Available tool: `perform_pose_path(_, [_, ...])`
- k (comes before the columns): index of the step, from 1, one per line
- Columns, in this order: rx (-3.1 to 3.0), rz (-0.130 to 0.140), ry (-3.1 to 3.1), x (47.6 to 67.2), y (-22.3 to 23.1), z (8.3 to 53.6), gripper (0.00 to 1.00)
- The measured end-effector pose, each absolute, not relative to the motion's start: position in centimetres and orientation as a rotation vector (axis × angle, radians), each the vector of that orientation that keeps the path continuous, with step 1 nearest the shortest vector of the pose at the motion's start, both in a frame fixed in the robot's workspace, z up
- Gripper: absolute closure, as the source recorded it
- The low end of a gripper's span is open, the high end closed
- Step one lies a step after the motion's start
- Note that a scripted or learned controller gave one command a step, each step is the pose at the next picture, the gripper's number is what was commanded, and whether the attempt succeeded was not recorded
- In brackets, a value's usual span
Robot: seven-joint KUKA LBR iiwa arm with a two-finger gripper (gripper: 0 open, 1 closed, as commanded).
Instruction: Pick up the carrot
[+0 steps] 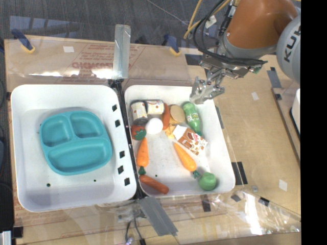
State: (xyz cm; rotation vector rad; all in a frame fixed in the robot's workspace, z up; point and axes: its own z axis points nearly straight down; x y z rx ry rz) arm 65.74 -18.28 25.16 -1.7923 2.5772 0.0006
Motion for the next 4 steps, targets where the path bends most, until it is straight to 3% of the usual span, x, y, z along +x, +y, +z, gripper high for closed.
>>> perform_pose_path(1, [-2.116, 0.004, 2.321, 64.3, -20.5, 25.4, 1.0])
perform_pose_path(2, [-2.692, 0.008, 1.618, 62.5, -15.0, 25.8, 1.0])
perform_pose_path(3, [-2.916, 0.004, 1.163, 64.2, -18.7, 23.9, 1.0])
perform_pose_path(4, [-3.048, -0.005, 0.747, 65.8, -18.8, 25.0, 1.0])
